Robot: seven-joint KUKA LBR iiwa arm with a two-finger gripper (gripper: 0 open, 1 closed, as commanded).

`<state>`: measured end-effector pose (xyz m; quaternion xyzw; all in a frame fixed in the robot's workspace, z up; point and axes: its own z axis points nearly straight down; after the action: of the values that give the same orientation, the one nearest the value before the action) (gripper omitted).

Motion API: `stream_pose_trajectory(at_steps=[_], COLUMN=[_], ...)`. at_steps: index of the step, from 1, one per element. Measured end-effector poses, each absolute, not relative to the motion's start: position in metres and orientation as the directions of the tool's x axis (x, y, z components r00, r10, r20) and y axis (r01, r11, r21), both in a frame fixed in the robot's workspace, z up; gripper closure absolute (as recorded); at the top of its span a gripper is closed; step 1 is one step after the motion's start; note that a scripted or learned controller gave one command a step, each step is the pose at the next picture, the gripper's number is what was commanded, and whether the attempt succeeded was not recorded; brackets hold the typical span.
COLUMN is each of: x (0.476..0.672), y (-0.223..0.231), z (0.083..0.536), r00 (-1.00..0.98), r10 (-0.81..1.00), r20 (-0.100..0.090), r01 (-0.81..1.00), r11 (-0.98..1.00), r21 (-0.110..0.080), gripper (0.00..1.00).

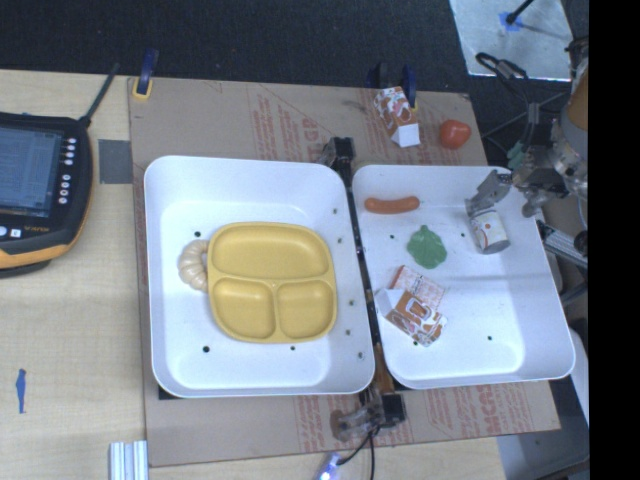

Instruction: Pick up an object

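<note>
Right bin (520, 353) taken as landmark. At its far right corner the gripper (522, 190) reaches in over the rim; whether it is apart or together cannot be told. Just beside it lies a tipped can (489, 223), white label, lid bent up. Toward the bin's far-left side a sausage (391, 205); near centre a green leafy toy (428, 247); nearer the camera a crumpled orange-white carton (415, 305). Left of this bin, the left bin (185, 353) holds a yellow divided tray (272, 280).
</note>
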<state>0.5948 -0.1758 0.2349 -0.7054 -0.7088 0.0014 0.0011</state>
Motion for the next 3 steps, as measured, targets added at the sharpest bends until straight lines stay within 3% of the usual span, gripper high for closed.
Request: stream_pose_trajectory(at_steps=[1, 2, 3], x=[0.592, 0.592, 0.592], y=[-0.148, -0.149, -0.149], z=[0.099, 0.11, 0.11], r00=[-0.006, -0.009, -0.009], r10=[1.0, 1.0, 1.0], r20=[0.0, -0.002, -0.002], r01=[1.0, 1.0, 1.0], r11=[0.006, 0.009, 0.009], r21=[-0.007, -0.006, -0.007], gripper=[0.0, 1.0, 0.0])
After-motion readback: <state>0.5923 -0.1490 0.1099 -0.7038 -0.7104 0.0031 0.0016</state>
